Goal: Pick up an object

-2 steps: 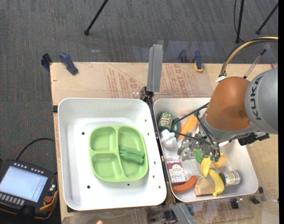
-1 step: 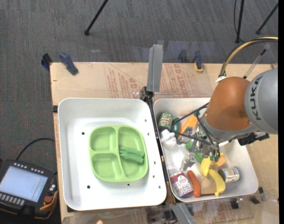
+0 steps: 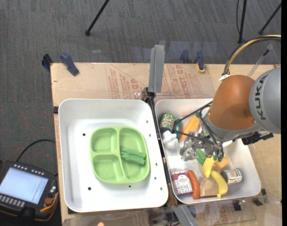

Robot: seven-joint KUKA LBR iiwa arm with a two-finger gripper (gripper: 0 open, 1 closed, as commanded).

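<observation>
Gripper (image 3: 198, 147) low in the right bin (image 3: 249, 166), down among toy food beside a yellow banana (image 3: 217, 179) and an orange carrot (image 3: 191, 125); cannot tell its opening or any hold. "KUKA" legible on the arm (image 3: 270, 100) at right. Left bin (image 3: 72, 126) carrying a green divided plate (image 3: 105, 157) with a green piece (image 3: 133, 156) across it.
</observation>
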